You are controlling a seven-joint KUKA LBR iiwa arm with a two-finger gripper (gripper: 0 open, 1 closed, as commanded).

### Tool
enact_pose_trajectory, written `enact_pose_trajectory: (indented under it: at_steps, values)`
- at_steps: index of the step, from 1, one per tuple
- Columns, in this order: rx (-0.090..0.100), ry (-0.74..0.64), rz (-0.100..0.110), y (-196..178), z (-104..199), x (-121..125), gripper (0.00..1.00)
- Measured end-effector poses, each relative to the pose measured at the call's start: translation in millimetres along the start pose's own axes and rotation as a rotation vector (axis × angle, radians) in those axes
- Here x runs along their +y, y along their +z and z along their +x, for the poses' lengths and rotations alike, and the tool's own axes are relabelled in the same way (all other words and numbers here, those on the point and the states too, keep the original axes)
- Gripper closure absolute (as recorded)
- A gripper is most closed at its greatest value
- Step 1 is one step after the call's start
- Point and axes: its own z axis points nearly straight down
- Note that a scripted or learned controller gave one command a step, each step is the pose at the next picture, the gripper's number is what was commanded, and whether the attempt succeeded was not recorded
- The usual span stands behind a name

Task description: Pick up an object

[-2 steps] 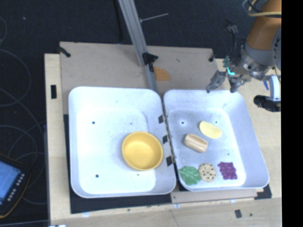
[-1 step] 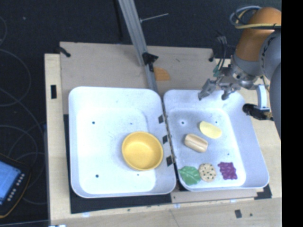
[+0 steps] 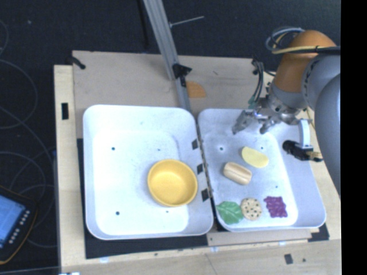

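My gripper [image 3: 250, 126] hangs over the far part of the right bin [image 3: 215, 132], its two fingers spread open with nothing between them. Below it in that bin lie a pale yellow oval piece [image 3: 254, 157] and a tan bread-roll shape [image 3: 237, 173]. Along the near edge sit a green leaf [image 3: 230, 211], a chocolate-chip cookie [image 3: 250, 208] and a purple grape bunch [image 3: 276, 206]. A yellow bowl [image 3: 171, 183] stands in the left bin [image 3: 114, 130].
A slanted metal post [image 3: 163, 39] rises behind the bins, ending near their shared edge. An orange tag [image 3: 195, 90] lies on the bench behind the right bin. A tablet [image 3: 11, 222] sits at the far left, off the bench.
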Motion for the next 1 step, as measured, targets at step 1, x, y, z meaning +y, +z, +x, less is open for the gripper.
enact_pose_trajectory:
  at_steps: [1]
  values:
    - [-0.001, 0.0, -0.003, 19.5, -1.4, -0.1, 0.0]
